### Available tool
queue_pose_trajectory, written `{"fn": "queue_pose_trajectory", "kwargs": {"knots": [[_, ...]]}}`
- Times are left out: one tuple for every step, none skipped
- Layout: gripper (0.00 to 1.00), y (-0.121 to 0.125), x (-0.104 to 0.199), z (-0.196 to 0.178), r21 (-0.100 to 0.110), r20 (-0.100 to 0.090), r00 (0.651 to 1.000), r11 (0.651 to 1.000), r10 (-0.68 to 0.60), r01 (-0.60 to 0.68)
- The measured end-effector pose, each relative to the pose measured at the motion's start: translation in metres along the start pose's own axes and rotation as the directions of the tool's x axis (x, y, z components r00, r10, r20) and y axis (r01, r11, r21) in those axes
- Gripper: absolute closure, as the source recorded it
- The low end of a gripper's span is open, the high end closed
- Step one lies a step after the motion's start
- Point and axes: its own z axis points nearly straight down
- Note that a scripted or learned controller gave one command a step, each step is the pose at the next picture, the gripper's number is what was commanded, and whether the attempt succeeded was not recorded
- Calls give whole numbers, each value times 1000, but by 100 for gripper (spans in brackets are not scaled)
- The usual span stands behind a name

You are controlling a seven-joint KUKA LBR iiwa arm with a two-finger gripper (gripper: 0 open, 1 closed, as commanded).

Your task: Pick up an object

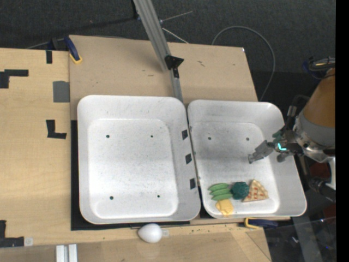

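Several small toys lie together at the front of the right bin (272, 113): a green pea pod (220, 189), a dark green lump (239, 189), a pizza slice (256, 191) and a yellow piece (224, 206). My gripper (268, 156) hangs over the right side of that bin, a little behind the toys and above them. Its fingers are spread open and nothing is between them. The arm's orange band (322, 100) shows at the right edge.
The left bin (87, 108) sits beside the right one. A white egg-shaped object (150, 233) rests on the bench in front of the left bin. A grey metal pole (155, 29) slants in from the back toward the gap between the bins.
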Motion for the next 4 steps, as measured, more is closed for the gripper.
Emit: {"fn": "queue_pose_trajectory", "kwargs": {"knots": [[0,1,0,-2,-3,0,1000,1000,-1,1],[0,-4,-7,46,2,1,1000,1000,0,0],[0,5,-3,97,2,0,1000,1000,-1,1],[0,4,-3,111,-3,2,1000,1000,0,0]]}}
